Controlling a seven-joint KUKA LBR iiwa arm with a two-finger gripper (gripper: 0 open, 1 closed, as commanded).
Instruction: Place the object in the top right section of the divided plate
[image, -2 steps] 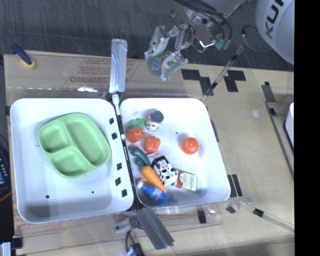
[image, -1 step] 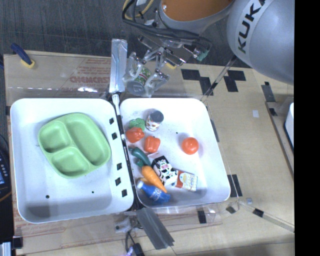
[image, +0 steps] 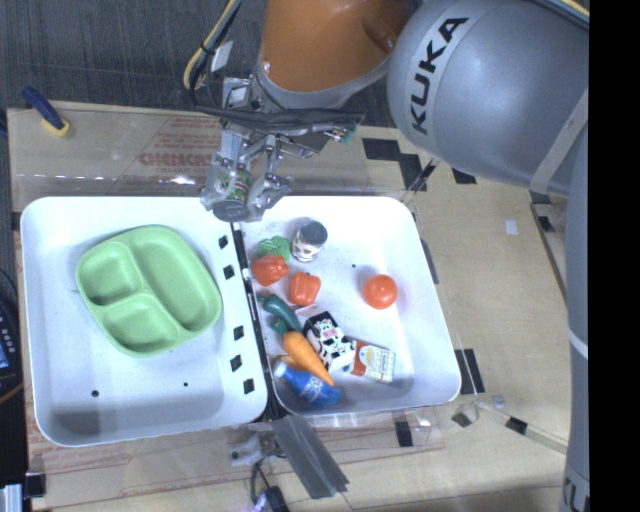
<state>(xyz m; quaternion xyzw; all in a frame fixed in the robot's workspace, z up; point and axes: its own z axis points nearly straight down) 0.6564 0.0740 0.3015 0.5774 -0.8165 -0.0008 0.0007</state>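
Observation:
A green divided plate (image: 150, 290) lies in the left white bin (image: 60, 400); its top right section (image: 178, 268) holds nothing. My gripper (image: 240, 192) hangs over the far end of the wall between the two bins, up and to the right of the plate. It is shut on a small green-labelled can (image: 233, 186), which is tilted with its grey end pointing down. The arm's orange band and grey body cover the space above and to the right.
The right bin (image: 425, 330) holds a small jar (image: 310, 240), a tomato (image: 268, 269), a red pepper (image: 305, 288), an orange ball (image: 380, 291), a carrot (image: 305, 357), a cow-patterned carton (image: 325, 335), another carton (image: 376, 363) and a blue item (image: 305, 390).

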